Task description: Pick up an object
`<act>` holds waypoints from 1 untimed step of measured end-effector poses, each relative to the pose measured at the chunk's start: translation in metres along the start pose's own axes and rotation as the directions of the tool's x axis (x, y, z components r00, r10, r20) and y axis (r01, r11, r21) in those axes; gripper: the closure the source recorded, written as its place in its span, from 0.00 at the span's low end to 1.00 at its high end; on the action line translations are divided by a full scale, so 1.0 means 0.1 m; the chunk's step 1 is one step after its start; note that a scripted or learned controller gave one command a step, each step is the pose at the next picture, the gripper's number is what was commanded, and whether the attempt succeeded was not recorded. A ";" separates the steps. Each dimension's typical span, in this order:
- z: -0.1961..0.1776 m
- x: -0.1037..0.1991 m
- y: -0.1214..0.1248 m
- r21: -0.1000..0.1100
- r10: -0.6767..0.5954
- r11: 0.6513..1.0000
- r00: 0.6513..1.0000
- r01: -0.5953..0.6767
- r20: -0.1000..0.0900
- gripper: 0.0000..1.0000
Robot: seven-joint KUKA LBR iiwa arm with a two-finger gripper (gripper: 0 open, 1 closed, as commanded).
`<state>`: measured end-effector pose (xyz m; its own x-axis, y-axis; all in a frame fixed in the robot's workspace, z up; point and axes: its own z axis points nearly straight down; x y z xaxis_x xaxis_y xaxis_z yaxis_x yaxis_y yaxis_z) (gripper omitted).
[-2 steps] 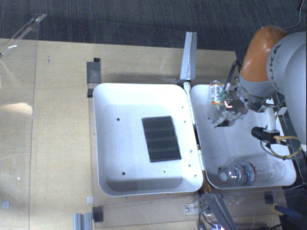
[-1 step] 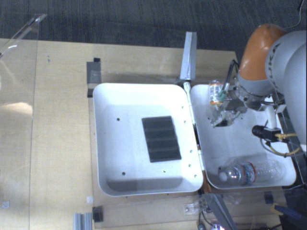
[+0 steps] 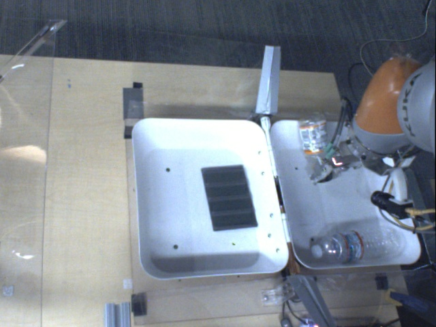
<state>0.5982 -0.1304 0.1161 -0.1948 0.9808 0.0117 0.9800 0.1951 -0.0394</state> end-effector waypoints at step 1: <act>-0.70 0.62 0.36 -0.045 -0.049 0.998 0.999 0.050 0.014 1.00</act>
